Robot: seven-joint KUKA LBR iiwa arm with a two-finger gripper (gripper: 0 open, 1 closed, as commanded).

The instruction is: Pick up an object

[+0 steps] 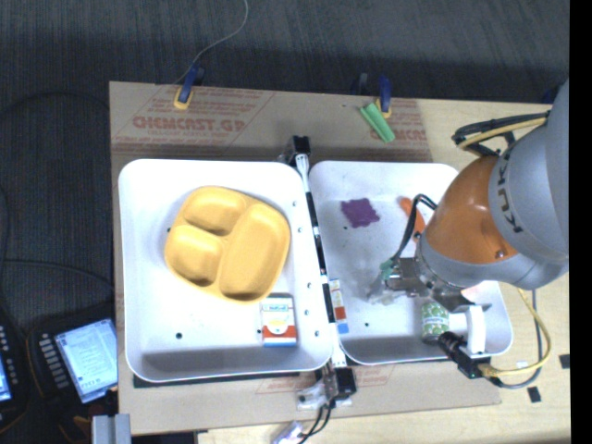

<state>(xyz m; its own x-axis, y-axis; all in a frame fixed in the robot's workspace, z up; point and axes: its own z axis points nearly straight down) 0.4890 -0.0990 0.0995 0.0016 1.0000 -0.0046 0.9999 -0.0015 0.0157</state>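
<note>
Over the right-hand shallow white bin (326,248) we see the grey arm's pincer (400,280) lowered near the bin floor, though we cannot tell how it stands. Just beside it, toward the near right, lies a small green-labelled can (435,321). Farther back rests a purple crumpled scrap (360,212). Across in the left bin (139,248) sit a yellow sectioned plastic tray (227,240) and a small orange-and-white box (277,322).

the grey arm (518,220) reaches over the right white bin (370,178), beside a purple scrap (360,212).
</note>
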